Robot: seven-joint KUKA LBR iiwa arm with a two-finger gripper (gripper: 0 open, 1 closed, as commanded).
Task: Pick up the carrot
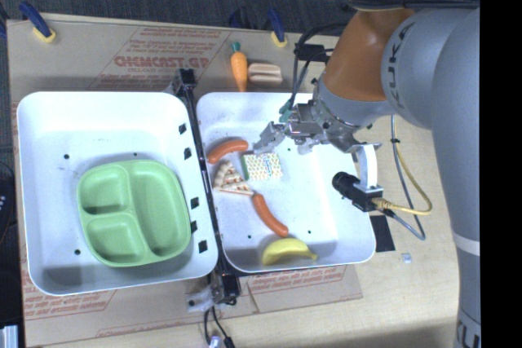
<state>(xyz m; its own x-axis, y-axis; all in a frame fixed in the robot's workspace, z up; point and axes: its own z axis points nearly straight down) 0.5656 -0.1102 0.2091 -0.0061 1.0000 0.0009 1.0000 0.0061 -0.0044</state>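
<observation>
The carrot (237,69), orange with a green top, lies on the cardboard just behind the right bin's (351,244) far rim, outside both bins. My gripper (285,143) hangs over the middle of the right bin, well in front of and to the right of the carrot. Its fingers stand open with nothing between them, just above a checkered toy waffle (263,166).
A tan bun-like toy (264,74) lies right of the carrot. The right bin holds a red sausage (227,148), a pizza slice (231,179), a second sausage (269,213) and a banana (287,251). A green divided plate (134,210) sits in the left bin (41,126).
</observation>
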